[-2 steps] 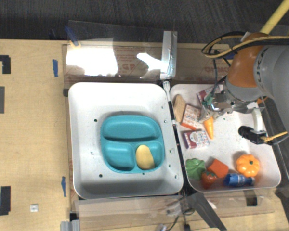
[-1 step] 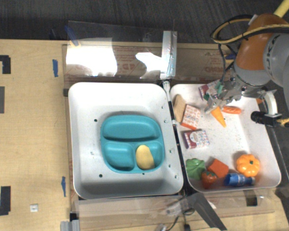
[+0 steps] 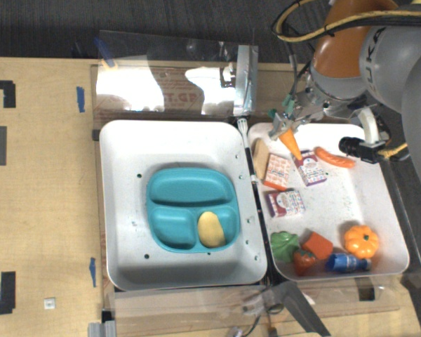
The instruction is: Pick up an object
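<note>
- Hand (image 3: 286,125) is hovering at the right bin's (image 3: 396,220) far-left corner, fingertips closing around the top of a carrot (image 3: 291,144).
- Carrot is lying tilted, near the snack packets (image 3: 279,170).
- Judgement: squeeze firmly, then lift straight up, avoiding the bin wall.

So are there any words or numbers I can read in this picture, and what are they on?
No text here can be read for sure.
Arm: dark letters on the grey casing, cut off and too blurred to read.
Upper packet: printed, too small to read.
Lower packet: printed, too small to read.
Pink packet: printed pattern, too blurred to read.
Blue can: any label is too small to read.
</note>
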Available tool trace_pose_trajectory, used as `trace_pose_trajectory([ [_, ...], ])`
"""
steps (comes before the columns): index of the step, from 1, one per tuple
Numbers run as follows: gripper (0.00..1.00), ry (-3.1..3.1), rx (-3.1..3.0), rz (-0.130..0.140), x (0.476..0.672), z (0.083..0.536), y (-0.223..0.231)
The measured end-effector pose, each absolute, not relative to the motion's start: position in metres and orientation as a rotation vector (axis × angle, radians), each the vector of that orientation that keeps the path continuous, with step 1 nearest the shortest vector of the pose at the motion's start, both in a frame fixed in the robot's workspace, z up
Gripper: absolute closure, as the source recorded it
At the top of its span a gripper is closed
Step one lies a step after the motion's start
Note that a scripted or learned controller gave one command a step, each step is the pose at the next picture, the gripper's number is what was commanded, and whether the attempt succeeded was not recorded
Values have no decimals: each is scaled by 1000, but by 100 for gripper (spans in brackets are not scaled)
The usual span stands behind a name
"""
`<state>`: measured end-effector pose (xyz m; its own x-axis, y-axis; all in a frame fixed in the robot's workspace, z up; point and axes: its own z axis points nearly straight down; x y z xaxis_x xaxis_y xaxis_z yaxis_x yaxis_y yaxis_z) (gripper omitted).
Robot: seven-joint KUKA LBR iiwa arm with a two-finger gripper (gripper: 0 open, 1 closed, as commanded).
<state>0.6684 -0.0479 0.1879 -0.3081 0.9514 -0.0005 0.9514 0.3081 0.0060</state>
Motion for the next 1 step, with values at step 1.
trace_pose_trajectory([
  [1, 100, 2578, 1794, 4, 631, 211, 0],
])
